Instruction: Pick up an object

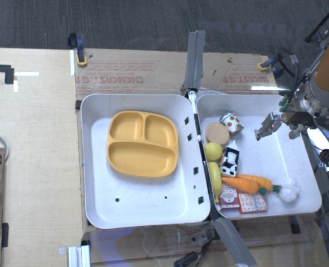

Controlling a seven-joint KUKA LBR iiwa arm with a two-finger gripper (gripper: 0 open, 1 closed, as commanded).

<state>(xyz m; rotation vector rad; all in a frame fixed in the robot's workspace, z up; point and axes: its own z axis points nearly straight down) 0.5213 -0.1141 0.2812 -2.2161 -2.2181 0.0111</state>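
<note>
Carrot (246, 183) lies crosswise, leafy end right; hand (268, 126) above, apart

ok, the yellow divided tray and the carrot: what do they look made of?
Yellow tray: probably moulded plastic, matte, given its uniform colour, rounded rims and three pressed compartments. Carrot: looks like a toy, soft plush or smooth plastic; too small to tell which.

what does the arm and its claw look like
The arm enters from the right, with an orange patch at the frame edge and dark cables looping around a grey and black wrist. The claw is small, grey metal, on a bracket with small green marks.
</note>
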